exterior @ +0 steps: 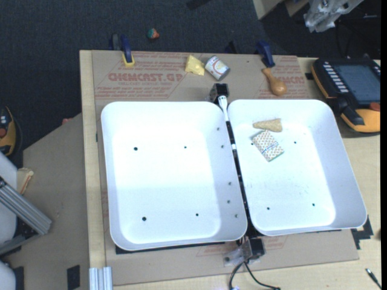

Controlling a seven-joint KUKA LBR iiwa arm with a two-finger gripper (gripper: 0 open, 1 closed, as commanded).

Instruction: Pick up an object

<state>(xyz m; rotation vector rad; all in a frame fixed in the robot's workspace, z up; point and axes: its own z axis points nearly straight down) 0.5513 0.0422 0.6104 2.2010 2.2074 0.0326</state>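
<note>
- The left bin [169, 174] is plain white with a few small black dots on its floor.
- The right bin [302, 180] is white too, dotted the same way.
- The wedge-shaped piece [268, 125] in the right bin is tan.
- The small packet [268, 145] beside it is white with a fine blue checked pattern.
- The bench [97, 162] is pale tan board with faded red lettering along its far edge.
- The clamps [126, 49] have blue handles over yellow.
- The chunk [195, 66] on the board is yellow.
- The floor [60, 17] is dark blue-grey.
- The end effector [326, 8] looks silvery grey.
</note>
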